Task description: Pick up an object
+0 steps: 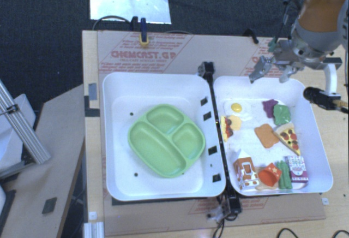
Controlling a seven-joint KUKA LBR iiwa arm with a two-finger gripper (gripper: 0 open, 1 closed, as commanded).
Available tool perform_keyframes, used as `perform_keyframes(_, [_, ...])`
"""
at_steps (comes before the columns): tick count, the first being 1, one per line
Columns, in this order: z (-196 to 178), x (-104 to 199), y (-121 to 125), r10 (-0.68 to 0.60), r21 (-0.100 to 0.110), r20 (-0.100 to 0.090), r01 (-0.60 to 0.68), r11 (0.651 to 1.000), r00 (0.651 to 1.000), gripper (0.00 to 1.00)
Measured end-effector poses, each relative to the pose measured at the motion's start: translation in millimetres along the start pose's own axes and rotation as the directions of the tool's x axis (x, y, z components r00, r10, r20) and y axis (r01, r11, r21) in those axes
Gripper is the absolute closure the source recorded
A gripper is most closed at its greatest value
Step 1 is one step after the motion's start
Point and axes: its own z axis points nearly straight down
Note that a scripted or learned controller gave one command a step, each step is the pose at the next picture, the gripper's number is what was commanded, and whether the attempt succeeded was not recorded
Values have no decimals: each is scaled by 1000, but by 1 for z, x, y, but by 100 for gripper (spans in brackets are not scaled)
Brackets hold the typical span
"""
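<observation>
Camera view is showing the gripper hanging above the far rim of the right bin, its two fingers spread apart with nothing between them. The candidate objects are lying in that bin: a fried egg toy and a purple piece nearest the gripper, a green leafy piece, a toast slice, a pizza slice, and a crowded cluster along the near wall. The left bin is holding a green divided plate. The risk is sitting in how flat these toys are lying: fingers descending on the toast or egg are likely to slide over the top, and in the packed near corner they may be striking neighbours or the wall.
</observation>
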Motion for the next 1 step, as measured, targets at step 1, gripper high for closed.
perform_keyframes(1, [-7,0,2,-2,-11,1,2,1000,1000,0])
